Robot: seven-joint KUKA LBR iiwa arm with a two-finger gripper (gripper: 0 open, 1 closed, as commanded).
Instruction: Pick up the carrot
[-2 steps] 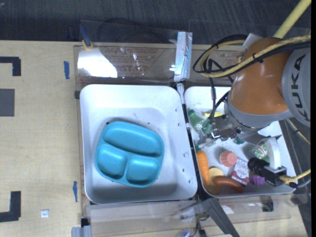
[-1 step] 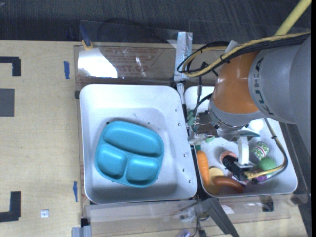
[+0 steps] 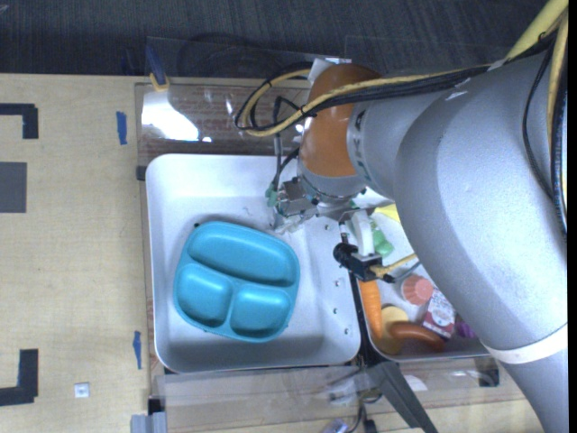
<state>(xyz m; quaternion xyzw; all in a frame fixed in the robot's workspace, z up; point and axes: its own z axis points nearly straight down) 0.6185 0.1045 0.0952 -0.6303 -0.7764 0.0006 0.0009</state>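
The carrot (image 3: 370,307) lies lengthwise along the left wall of the right bin (image 3: 424,352), toward its near edge, while the gripper (image 3: 287,202) hangs over the left bin's (image 3: 171,188) far right corner.

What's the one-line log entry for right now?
arm: over bins' divide | gripper: above left bin, holding nothing seen | carrot: in right bin, ungrasped | blue tray: left bin
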